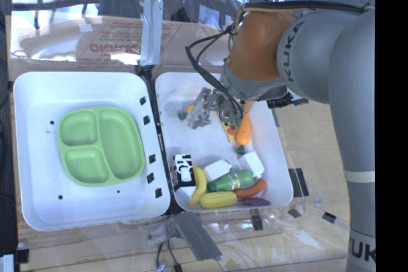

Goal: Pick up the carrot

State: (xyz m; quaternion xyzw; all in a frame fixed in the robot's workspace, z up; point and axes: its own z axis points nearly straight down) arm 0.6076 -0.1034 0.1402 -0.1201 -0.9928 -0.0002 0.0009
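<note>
White plastic forms both shallow bins. The left bin (38, 137) holds a pale green divided plate (101, 144) with three compartments, lying flat near the bin's middle. A strip of grey tape (150, 28) runs up the cardboard sheet (95, 41) behind the seam between the bins.

The right bin (167, 105) carries a crowded pile along its near edge: a black-and-white block (184, 169) at the left, a yellow banana (199, 185), a second yellow piece (218, 199) below it, a white block (217, 169), a green bottle-shaped item (229, 181), another white block (253, 164), a red-orange item (250, 188) and a dark purple piece (255, 202) at the front right.

The gripper (203, 110) hangs over the upper middle of this bin, below the orange wrist band (258, 44). Whether its fingers stand apart or together cannot be told; nothing is seen between them.

The carrot (243, 129) lies to the right of the gripper, near the bin's right wall, long axis roughly upright in the view, green end toward the pile. It sits just beside the gripper, partly under the wrist housing, and is not in its grasp.
</note>
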